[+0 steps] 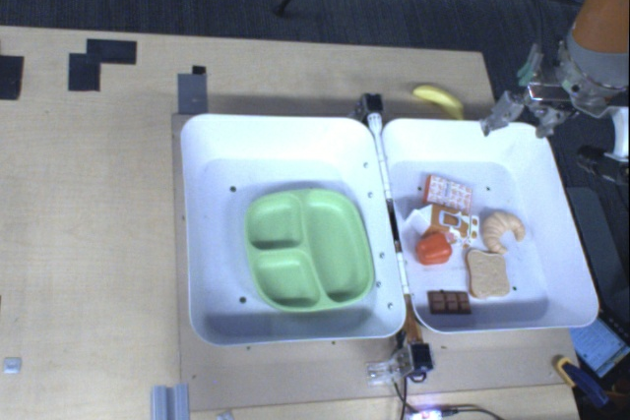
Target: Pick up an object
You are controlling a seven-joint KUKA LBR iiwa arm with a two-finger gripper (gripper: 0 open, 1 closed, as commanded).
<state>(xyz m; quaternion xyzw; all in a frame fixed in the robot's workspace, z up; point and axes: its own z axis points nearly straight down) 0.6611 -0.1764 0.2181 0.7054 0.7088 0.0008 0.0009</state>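
Observation:
The right bin (pixel 551 211) holds several toy foods. An orange-and-white patterned box (pixel 448 194) lies near the middle, with a red tomato (pixel 433 250) just below it. A croissant (pixel 503 227) and a slice of bread (pixel 487 273) lie to the right, and a chocolate bar (pixel 449 302) sits near the front wall. My gripper (pixel 519 120) hangs over the bin's far right corner, above and apart from all of them. It is open, with nothing between its fingers.
The left bin (pixel 212 211) holds a green divided plate (pixel 308 249). A yellow banana (pixel 438 99) lies on the bench just behind the right bin. Cables and a connector sit at the front edge between the bins.

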